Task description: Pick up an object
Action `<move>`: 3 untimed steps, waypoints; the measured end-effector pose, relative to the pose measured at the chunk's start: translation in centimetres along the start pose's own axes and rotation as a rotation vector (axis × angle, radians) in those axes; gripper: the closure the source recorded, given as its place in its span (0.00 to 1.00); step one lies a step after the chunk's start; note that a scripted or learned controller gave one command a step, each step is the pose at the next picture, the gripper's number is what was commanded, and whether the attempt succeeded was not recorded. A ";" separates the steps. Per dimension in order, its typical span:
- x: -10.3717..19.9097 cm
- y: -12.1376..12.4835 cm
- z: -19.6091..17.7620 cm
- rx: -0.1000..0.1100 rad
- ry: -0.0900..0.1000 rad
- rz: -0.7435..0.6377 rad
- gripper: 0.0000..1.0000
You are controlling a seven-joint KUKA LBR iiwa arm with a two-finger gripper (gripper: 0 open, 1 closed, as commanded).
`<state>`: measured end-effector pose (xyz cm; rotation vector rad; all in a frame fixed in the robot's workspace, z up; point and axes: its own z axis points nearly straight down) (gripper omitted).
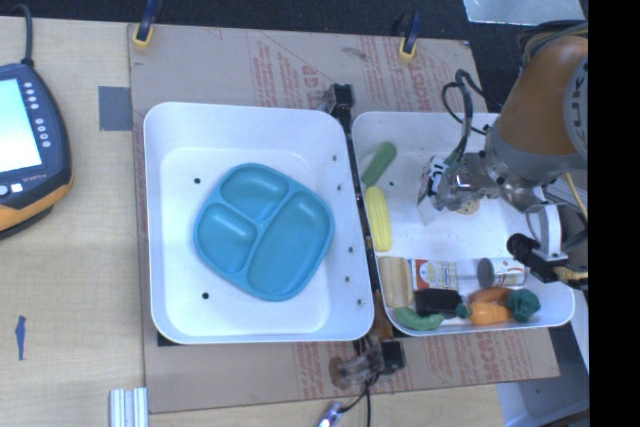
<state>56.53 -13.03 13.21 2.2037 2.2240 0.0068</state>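
My gripper hangs over the middle of the right bin, reaching in from the right on the grey and orange arm. To its left lie a green pepper-like piece and a yellow corn cob along the bin's left wall. Along the front wall sit a tan block, a small carton, a black piece, a green pod, an orange piece and a green broccoli-like toy. Nothing shows between the gripper and these items.
The left bin holds a blue divided plate. A teach pendant rests on the bench at far left. Clamps pin the cardboard at the back edge.
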 end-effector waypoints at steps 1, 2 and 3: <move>-0.1 0.0 -1.0 0.000 -0.003 -0.003 1.00; -0.2 0.1 -2.1 0.000 -0.005 -0.006 1.00; -0.3 0.2 -3.1 -0.002 -0.007 -0.007 1.00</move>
